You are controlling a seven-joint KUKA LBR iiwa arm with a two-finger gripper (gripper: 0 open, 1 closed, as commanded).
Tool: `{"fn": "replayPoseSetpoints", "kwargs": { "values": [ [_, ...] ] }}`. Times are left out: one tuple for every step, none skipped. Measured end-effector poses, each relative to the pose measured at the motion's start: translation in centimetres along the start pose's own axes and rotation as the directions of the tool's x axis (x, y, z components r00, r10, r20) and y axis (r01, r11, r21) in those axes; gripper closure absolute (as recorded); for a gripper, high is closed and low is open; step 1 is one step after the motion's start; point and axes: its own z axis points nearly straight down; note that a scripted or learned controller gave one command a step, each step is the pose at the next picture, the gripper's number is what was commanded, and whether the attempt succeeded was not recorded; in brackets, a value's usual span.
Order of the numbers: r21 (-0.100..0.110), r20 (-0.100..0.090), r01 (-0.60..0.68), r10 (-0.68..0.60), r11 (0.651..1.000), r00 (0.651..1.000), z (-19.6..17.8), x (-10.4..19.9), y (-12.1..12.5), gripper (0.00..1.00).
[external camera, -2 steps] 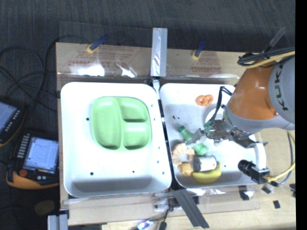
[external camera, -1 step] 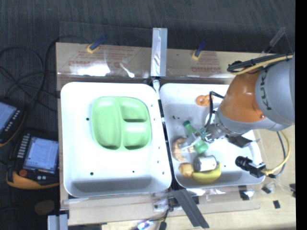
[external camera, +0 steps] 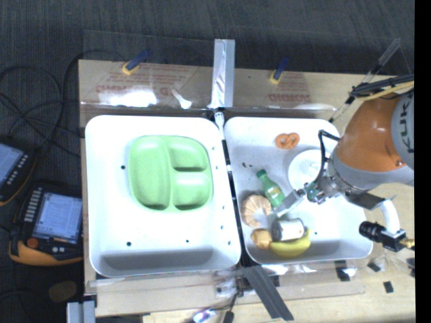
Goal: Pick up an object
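Dark grey carpet (external camera: 202, 12) surrounds the wooden bench (external camera: 323, 86), cables and two handheld screens (external camera: 57, 217) lying far left of the pincer (external camera: 286, 206). Two white bins sit side by side: the left bin (external camera: 108, 180) carries a green divided plate (external camera: 170, 170), well away from the pincer. In the right bin (external camera: 337, 244), the pincer hangs low; whether it is apart or together, I cannot tell. Just beside it, a green bottle (external camera: 271, 188) and a scallop-shaped pastry (external camera: 256, 208); below it, a small can (external camera: 288, 230) touching a banana (external camera: 291, 247). Beyond, a pretzel (external camera: 287, 140).
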Motion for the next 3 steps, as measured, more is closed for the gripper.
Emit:
{"fn": "replayPoseSetpoints", "kwargs": {
  "values": [
    [-0.011,0.008,-0.150,0.150,0.989,0.989,5.4,-0.5,10.5,0.00],
    [-0.013,0.006,-0.148,0.148,0.989,0.989,4.5,-0.5,10.7,1.00],
    [0.001,0.006,-0.182,0.182,0.983,0.983,-3.9,5.9,17.2,1.00]
  ]
}}
